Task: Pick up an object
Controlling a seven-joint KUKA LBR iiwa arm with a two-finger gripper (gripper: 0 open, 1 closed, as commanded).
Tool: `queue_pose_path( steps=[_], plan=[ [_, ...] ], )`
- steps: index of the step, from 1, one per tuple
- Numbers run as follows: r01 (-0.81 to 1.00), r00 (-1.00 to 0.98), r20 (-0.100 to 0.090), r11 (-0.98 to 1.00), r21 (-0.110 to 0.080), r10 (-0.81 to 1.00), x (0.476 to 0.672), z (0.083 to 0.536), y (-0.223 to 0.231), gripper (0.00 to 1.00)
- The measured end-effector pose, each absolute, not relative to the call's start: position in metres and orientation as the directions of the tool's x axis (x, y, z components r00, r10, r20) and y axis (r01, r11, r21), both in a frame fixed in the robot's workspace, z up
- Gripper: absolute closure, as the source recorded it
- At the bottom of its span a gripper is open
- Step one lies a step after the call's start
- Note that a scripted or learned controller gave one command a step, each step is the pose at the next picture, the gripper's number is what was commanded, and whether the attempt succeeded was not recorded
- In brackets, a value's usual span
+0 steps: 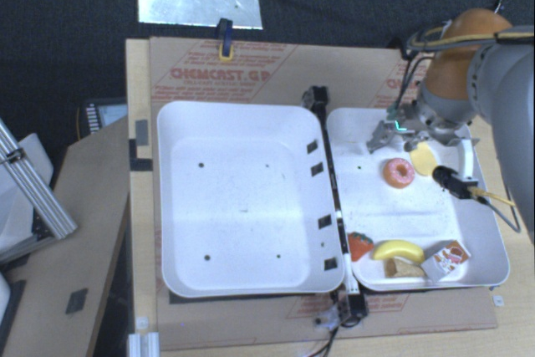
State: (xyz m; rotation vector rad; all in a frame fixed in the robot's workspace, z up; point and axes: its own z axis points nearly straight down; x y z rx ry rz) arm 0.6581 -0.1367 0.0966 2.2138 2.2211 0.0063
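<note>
**Op:** where's the pincer [390, 132] rn?

**Eng:** You've got it over the far part of the right bin [368, 201], near the back wall. The arm [504, 84] comes in from the view's right, orange band [449, 75] just above the wrist.

**Op:** open or shut?

**Eng:** Can't tell from this angle, too small and blurred at the tip. Nothing visibly gripped.

**Op:** ok, objs?

**Eng:** All in the right bin. The pink donut [399, 172] is nearest, just below and a bit right of the pincer, flat on the floor. A pale yellow piece [424, 159] sits just beside the donut on its right; can't tell if they touch. The rest you'll find along the near wall: red piece [360, 246] by the divider, banana [398, 249] next to it, brown piece [404, 267] tucked under the banana, and a red/white carton [445, 260] at the right end, tilted.

**Op:** pincer touching the donut?

**Eng:** No, apart. Close, but there's bare bin floor between them.

**Op:** the other bin?

**Eng:** The left bin [242, 205] sits alongside on the desk [138, 71], rims meeting at the black clips in the middle.
</note>
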Motion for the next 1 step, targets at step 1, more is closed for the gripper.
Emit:
queue_pose_path(
  steps=[1],
  plan=[
    [1.0,-0.004,-0.002,0.004,0.011,1.0,0.6593,0.1082,-0.1369,1.0]
  ],
)
